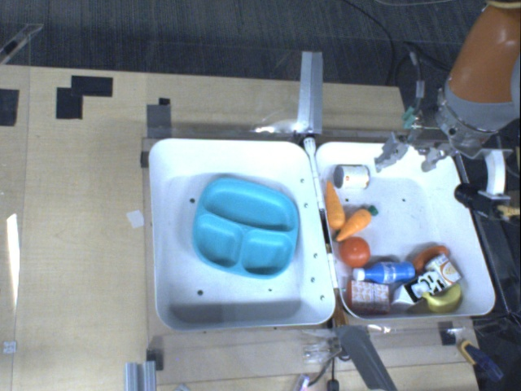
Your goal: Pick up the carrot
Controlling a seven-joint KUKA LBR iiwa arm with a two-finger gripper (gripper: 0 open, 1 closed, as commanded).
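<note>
Carrot point(353, 223): right bin point(480, 255), left side, beside tomato point(354, 252). Gripper point(409, 155): far edge, spread wide, holding nothing.

The hand point(411, 151) hovers open over the right bin point(480, 255), apart from the carrot point(353, 223).

A blue divided tray point(244, 235) lies in the left bin point(175, 300); a tomato point(354, 252) sits in the right bin point(423, 210).

Right white bin point(480, 255): orange carrot point(355, 223) with green tip, centre; red tomato point(354, 252) at 6 o'clock of it; blue-and-white bottle point(385, 273). Left white bin point(167, 243): light-blue tray point(244, 226). Tan tabletop point(73, 243).
</note>
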